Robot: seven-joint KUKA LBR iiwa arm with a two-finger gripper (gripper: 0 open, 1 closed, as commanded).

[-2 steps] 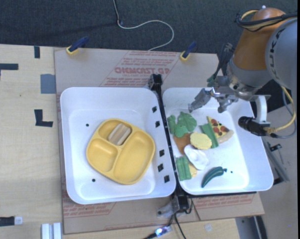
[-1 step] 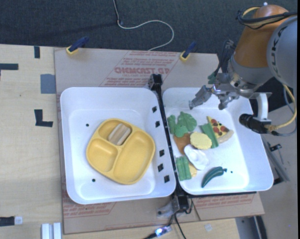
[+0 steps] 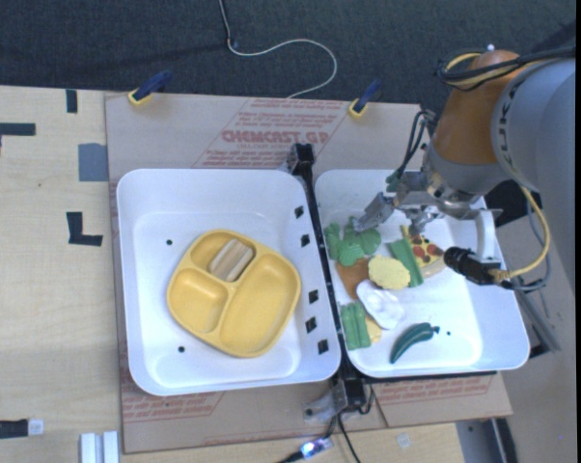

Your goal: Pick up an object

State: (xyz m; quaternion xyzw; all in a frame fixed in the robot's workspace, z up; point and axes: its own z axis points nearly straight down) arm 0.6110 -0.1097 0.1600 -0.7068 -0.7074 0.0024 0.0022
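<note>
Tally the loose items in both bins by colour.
Green: 4, the clump, strip, pepper and bar
Yellow: 2, plate and lump
White: 1
Tan: 1, block on the plate
Total: 8

Yellow tray [image 3: 235, 302]; white bins [image 3: 136, 258]; dark green pepper [image 3: 413, 340]; orange-banded grey arm [image 3: 493, 123].
</note>
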